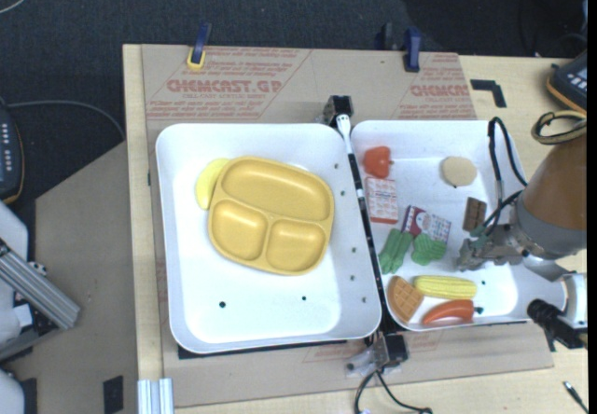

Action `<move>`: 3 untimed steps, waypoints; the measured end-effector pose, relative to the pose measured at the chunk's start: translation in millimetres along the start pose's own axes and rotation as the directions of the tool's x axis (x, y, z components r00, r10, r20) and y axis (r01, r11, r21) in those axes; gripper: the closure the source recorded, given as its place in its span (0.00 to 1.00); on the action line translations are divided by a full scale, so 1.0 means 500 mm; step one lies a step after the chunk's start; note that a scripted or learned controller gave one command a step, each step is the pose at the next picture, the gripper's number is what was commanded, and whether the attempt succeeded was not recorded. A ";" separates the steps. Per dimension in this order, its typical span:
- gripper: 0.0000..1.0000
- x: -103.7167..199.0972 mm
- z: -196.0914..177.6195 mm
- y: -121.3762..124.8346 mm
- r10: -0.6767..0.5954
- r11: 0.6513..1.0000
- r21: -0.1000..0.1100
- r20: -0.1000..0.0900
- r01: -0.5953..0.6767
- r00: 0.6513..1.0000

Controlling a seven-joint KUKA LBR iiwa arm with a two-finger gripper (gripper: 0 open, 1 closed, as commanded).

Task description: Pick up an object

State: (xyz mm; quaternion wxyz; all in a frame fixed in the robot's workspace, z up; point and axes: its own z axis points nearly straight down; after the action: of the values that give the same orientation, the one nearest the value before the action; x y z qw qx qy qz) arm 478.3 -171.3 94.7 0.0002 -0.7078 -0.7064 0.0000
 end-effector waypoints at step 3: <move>1.00 0.020 -0.261 0.033 -0.004 1.000 -0.004 0.002 0.004 1.000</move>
State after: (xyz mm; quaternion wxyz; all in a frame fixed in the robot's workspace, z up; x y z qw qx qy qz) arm 495.0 -161.3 225.4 -0.0020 -0.7065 -0.7077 -0.0006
